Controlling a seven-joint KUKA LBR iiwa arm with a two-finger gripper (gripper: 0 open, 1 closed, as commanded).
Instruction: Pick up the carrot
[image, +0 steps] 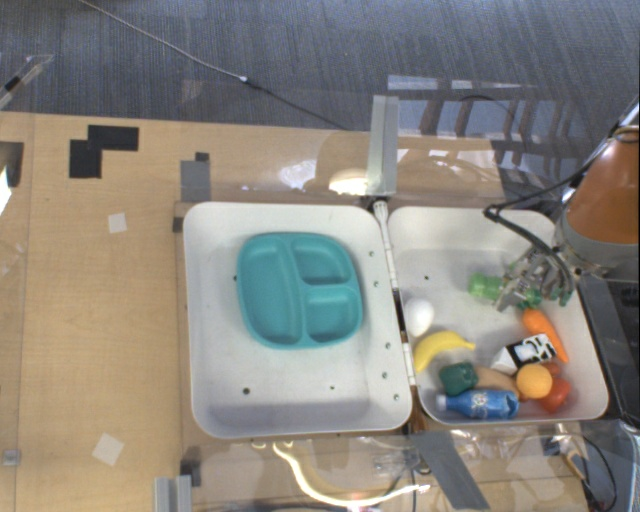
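The carrot (546, 331), orange and tapered, lies near the right wall of the right bin (440, 250), pointing towards the bin's lower right. My gripper (533, 283) hovers just above and slightly left of the carrot's upper end, apart from it. A green object (487, 287) sits just to the gripper's left. Nothing shows as held.
The right bin also holds a white egg (418, 316), a banana (441, 348), a dark green item (458, 377), a blue bottle (481, 404), an orange fruit (534, 381), a red item (557, 393) and a black-and-white item (530, 352). A teal divided plate (300, 290) lies in the left bin (215, 380).
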